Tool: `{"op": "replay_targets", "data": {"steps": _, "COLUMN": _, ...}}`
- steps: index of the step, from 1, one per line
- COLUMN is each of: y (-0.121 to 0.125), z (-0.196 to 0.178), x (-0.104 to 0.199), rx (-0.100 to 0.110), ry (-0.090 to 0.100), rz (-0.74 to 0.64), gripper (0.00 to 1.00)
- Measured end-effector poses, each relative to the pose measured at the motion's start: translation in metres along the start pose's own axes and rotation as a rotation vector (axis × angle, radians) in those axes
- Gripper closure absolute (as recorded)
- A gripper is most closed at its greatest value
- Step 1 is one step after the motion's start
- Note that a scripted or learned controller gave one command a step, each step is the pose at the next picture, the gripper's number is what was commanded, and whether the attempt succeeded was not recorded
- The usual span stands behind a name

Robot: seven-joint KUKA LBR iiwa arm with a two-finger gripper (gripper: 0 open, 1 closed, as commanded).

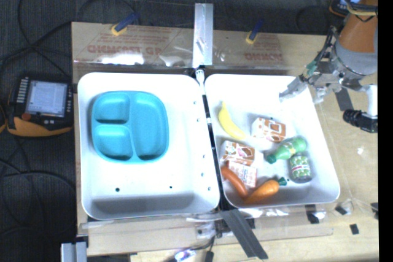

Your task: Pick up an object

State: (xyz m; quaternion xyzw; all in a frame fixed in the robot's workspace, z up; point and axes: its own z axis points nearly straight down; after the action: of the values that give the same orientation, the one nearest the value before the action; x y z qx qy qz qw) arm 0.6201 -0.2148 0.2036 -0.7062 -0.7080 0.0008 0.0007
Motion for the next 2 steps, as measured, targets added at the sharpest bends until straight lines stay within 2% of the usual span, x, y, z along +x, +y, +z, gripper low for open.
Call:
{"op": "replay_targets", "data": {"steps": 1, "y": 0.021, "z": 0.085, "x": 0.086, "rx": 0.000, "ry": 0.000, "rz": -0.138, "gripper": 0.00}}
{"op": "replay_targets", "data": {"steps": 2, "y": -0.008, "z": 0.021, "x": 0.209, "rx": 0.000, "ry": 0.000, "rz": -0.113, "gripper": 0.00}}
